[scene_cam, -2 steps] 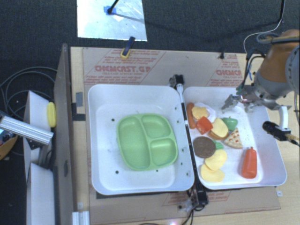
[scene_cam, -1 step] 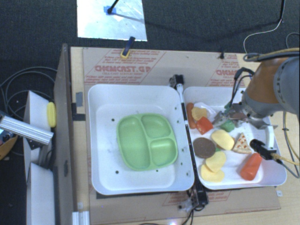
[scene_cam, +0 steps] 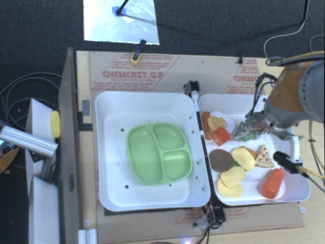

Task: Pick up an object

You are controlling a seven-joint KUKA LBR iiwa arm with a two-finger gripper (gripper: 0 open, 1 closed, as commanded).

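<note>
My gripper (scene_cam: 247,131) hangs low over the back middle of the right bin (scene_cam: 304,189), reaching in from the right. A small green piece (scene_cam: 250,134) shows right at its tip; whether it is held is hidden. Toy foods lie around it: a red piece (scene_cam: 222,135) and a yellow slice (scene_cam: 216,121) to its left, an orange stick (scene_cam: 206,124) by the bin's left wall, a brown round patty (scene_cam: 221,159), a yellow lump (scene_cam: 244,158), a pizza wedge (scene_cam: 264,157), two yellow rounds (scene_cam: 231,181) and a red-orange piece (scene_cam: 272,183) nearer the front.
The left bin (scene_cam: 114,187) holds a green divided plate (scene_cam: 158,153). The two bins meet along a black divider (scene_cam: 202,146). Cardboard (scene_cam: 152,70) lies under the bins at the back.
</note>
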